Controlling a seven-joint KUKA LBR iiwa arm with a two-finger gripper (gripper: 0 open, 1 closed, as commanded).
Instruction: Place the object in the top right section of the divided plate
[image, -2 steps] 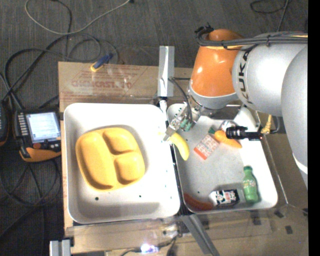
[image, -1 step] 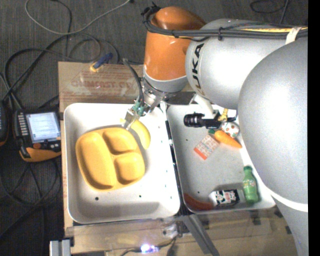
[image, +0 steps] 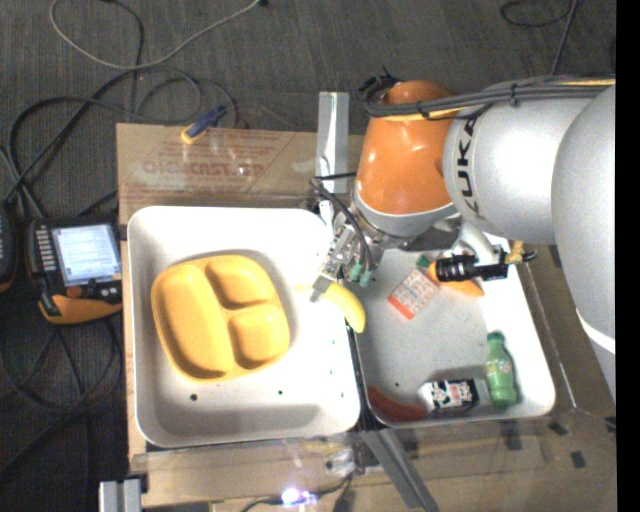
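The jaws (image: 343, 268) hang over the ridge between the two bins, and whether they grip the banana (image: 347, 306) just below them I cannot tell (its long axis slants down and right), while the yellow divided plate (image: 222, 316) lies to their left in the left bin (image: 160, 420).

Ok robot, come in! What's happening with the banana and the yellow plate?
Gripper above the bins' shared edge, banana just below its tip. Banana not in divided plate yet. Nothing blocking the top right section.
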